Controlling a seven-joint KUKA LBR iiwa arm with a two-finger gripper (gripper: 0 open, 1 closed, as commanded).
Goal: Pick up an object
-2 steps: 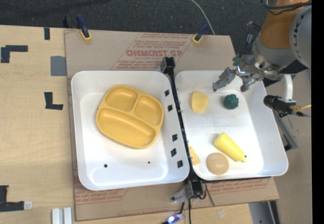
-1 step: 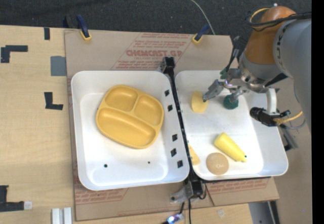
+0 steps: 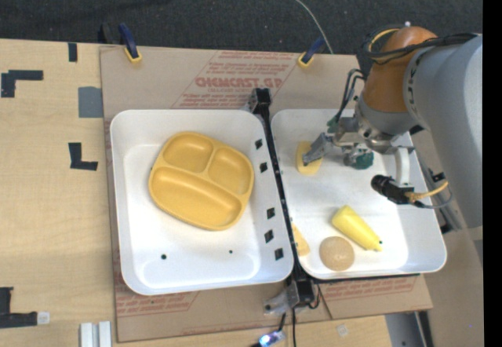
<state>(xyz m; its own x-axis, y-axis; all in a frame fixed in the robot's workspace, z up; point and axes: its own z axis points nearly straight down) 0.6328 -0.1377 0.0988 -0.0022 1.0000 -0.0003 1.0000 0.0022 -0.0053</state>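
While the arm reaches into the right bin [image 3: 423, 259] from the right, I see the fingers [image 3: 320, 151] low over the bin floor, and they look spread apart, with nothing clamped between them. A small pale yellow piece [image 3: 307, 161] lies right at the fingertip on the left side, touching it or just under it; I cannot tell whether it sits inside the gap or only beside it. So I judge the pick as not yet made: the approach looks done, and the closing, the lift and the check that something came up are all left. Toward me from the fingers, well apart from them, a yellow cone-shaped object [image 3: 355, 228] lies on its side, and just beside it, nearer the bin's front wall, sits a round tan disc [image 3: 337, 252]. A small orange-yellow scrap [image 3: 300, 242] rests against the divider between the bins, below and left of the fingers. A green bit [image 3: 362, 158] shows just behind the fingers, close to the wrist; I cannot say whether it is an object or part of the tool. Across the divider, far to the left of the fingers, the left bin [image 3: 133, 259] holds a yellow sectioned tray [image 3: 201, 179] lying flat. Both bins sit on a cardboard sheet [image 3: 235, 78] clamped to the tabletop [image 3: 47, 204].
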